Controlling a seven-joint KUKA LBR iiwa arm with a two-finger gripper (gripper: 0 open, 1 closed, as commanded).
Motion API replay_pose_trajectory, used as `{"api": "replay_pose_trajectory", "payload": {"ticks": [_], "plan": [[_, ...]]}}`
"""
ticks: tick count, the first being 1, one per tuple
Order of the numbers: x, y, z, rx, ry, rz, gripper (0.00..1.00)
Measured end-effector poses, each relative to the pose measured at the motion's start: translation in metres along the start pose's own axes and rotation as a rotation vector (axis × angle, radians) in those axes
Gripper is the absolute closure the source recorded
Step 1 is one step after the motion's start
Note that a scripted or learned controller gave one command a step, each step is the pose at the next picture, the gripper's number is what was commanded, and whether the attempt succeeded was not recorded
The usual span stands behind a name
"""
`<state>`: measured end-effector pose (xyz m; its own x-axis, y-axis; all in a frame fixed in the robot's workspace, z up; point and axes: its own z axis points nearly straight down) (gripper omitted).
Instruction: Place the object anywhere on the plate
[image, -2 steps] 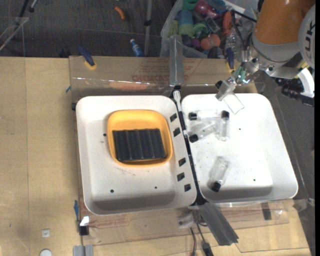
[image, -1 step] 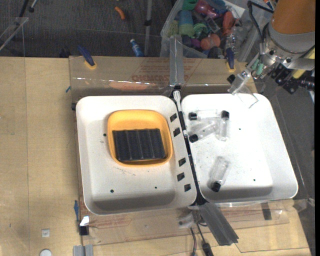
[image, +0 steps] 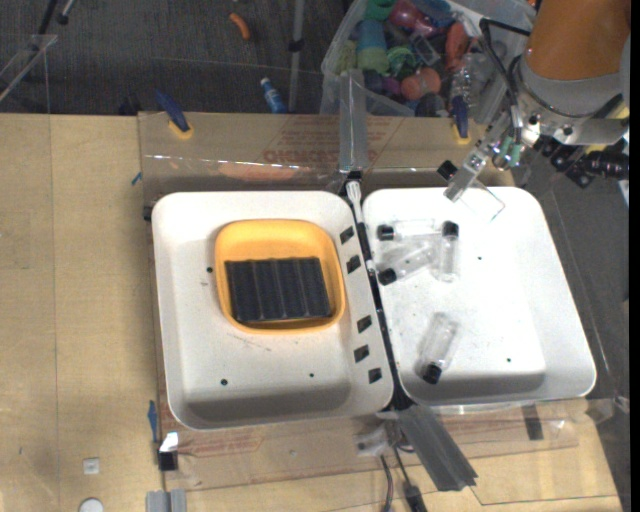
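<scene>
Clear black-capped vials (image: 437, 345); ribbed dark slab on rounded orange plate (image: 232, 245)

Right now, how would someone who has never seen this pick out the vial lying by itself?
Find the right bin, the one without the yellow plate. Three clear vials cluster near its upper left; the lone vial lies below them, toward the bin's near edge. It is tilted, its black cap pointing down, apart from the others.

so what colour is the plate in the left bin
Orange-yellow plate, with a dark ribbed insert; seen in the camera view.
</scene>
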<state>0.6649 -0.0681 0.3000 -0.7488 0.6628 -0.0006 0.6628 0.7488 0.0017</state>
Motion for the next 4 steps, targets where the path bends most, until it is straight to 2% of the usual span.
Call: {"api": "replay_pose_trajectory", "payload": {"ticks": [1,2,3,4], "plan": [[-0.006,-0.016,-0.024,-0.003,-0.007,-0.230,1.00],[-0.042,-0.059,-0.060,-0.003,-0.008,-0.364,1.00],[-0.071,-0.112,-0.134,-0.002,-0.009,-0.544,1.00],[-0.100,-0.116,-0.136,-0.002,-0.008,-0.723,1.00]]}}
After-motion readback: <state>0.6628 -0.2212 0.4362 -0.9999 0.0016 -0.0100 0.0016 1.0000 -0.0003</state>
